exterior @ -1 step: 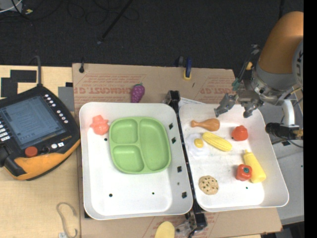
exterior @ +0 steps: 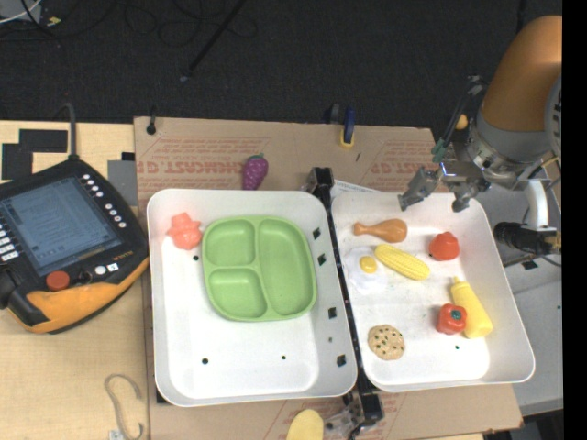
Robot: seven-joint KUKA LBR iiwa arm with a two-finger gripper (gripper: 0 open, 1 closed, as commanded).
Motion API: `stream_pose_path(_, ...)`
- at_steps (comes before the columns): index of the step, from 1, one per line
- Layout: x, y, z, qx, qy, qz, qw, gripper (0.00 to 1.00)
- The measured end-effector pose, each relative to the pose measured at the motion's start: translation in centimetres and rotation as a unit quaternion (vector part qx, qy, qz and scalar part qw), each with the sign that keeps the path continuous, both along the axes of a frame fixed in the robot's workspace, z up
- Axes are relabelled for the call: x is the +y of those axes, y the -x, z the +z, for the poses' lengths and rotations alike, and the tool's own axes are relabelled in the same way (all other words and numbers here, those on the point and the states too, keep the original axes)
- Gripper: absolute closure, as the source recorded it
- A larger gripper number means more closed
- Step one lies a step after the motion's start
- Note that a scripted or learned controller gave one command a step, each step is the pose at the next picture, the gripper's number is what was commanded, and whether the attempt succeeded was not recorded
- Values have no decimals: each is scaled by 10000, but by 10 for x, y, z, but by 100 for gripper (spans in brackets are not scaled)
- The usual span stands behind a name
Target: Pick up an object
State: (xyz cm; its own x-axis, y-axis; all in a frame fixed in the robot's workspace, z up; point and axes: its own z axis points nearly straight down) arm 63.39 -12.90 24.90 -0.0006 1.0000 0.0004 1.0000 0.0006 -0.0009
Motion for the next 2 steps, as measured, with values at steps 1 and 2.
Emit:
stream_pose_path(1,3,2,-65,32,-5,6,10000,0)
stream_pose_path(2,11,8,-113,27,-9,-9,10000,0)
